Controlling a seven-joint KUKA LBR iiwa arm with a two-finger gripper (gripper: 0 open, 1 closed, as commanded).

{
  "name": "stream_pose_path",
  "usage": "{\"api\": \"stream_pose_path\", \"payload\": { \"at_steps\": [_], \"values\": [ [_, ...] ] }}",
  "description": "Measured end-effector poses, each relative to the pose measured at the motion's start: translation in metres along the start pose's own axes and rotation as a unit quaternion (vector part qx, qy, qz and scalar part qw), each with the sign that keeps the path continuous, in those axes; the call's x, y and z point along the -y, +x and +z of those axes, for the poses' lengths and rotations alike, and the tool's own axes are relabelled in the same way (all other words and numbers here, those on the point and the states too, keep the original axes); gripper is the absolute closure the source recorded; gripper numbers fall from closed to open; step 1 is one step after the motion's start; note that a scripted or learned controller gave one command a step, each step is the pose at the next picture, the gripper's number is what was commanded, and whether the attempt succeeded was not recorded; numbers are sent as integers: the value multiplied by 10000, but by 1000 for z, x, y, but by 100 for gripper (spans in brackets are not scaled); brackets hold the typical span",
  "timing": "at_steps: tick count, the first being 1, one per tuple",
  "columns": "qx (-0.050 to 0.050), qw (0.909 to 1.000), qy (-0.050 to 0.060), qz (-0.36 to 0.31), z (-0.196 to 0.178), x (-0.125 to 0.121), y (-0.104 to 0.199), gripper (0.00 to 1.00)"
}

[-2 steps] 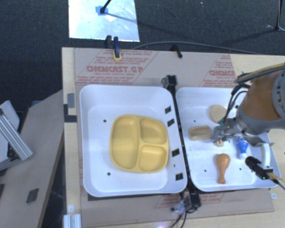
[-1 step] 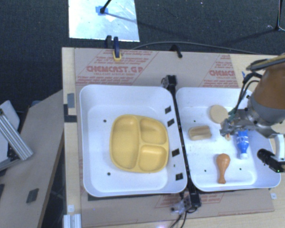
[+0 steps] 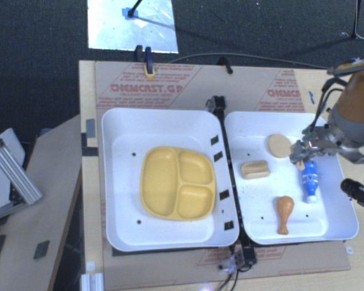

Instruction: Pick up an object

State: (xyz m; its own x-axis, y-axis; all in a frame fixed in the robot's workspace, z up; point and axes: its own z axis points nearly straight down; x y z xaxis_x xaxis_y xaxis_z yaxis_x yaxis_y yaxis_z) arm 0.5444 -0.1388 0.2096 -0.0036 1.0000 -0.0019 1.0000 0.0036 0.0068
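Blue bottle (image 3: 309, 181) lying in right bin (image 3: 333, 228), near right wall, long axis toward front edge. Gripper (image 3: 304, 151) directly above bottle's far end, close to or touching; grip state impossible to tell. Nothing lifted: pick apparently at approach, closing and lift left. Beside: round biscuit (image 3: 279, 145) toward back, bread roll (image 3: 255, 169) mid-bin, drumstick (image 3: 284, 213) near front. Yellow divided plate (image 3: 178, 182) in left bin (image 3: 118, 162).

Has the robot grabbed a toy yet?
Not yet. Done: the gripper has reached the right bin, above the blue bottle's top end. In hand: nothing visibly held. Left: grasp and lift. The bottle, drumstick, bread and cookie all lie in the bin.
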Motion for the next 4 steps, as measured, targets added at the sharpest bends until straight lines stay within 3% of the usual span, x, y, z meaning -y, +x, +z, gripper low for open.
{"api": "stream_pose_path", "payload": {
  "at_steps": [1,2,4],
  "values": [
    [-1,10000,-4,-7,-51,-12,2,100],
    [-19,10000,24,-32,-54,-7,60,100],
    [-20,10000,34,-30,-23,1,167,100]
  ]
}}
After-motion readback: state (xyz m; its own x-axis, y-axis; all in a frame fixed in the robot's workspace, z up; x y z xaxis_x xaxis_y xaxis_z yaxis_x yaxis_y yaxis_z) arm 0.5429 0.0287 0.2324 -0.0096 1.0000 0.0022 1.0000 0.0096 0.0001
